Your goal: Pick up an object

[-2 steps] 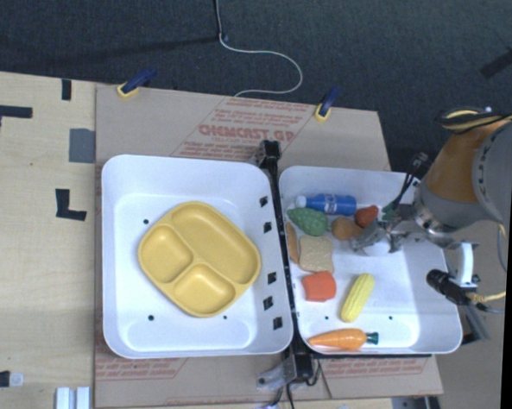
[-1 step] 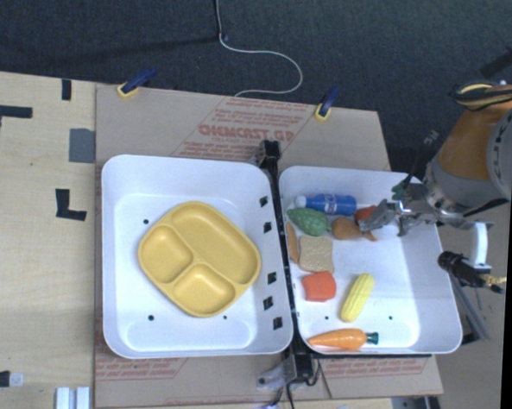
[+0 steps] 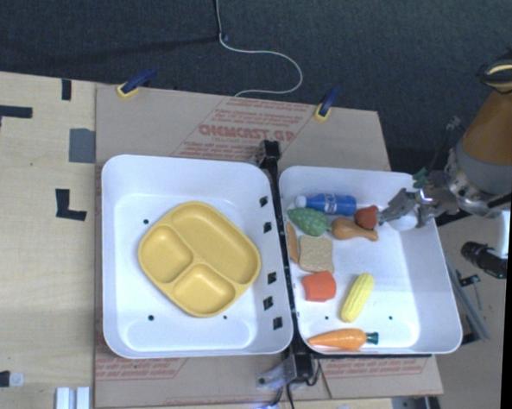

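gripper (image 3: 400,208) above right bin (image 3: 433,279)'s far corner; fingers spread, empty | just beside drumstick (image 3: 358,225), likely lining up a grasp

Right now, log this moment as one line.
hand: over right bin, holding nothing | nearest: red toy | yellow tray: left bin

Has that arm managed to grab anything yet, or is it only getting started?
Nothing looks picked up yet. The two-finger gripper hovers at the far right of the right white bin, near the small red round toy. The yellow toy corn cob and orange toy carrot lie in the bin. Grasping and lifting remain.
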Tool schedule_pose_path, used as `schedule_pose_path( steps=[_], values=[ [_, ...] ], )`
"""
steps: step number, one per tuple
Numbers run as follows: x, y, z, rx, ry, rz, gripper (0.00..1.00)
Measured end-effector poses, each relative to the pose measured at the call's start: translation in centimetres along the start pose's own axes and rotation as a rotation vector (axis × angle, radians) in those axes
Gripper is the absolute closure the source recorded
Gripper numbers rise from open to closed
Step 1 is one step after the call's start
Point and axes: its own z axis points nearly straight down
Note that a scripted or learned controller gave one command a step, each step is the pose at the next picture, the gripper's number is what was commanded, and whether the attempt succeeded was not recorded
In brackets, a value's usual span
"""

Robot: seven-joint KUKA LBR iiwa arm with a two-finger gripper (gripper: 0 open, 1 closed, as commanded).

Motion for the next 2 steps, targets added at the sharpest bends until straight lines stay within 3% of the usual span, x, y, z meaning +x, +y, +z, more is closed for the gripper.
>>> schedule_pose_path(
  steps=[1,2],
  values=[
    [0.0,0.1,-2.1,0.002,0.001,-0.001,1.0],
    [5.4,-1.4,-2.9,0.004,0.003,-0.005,1.0]
  ],
)
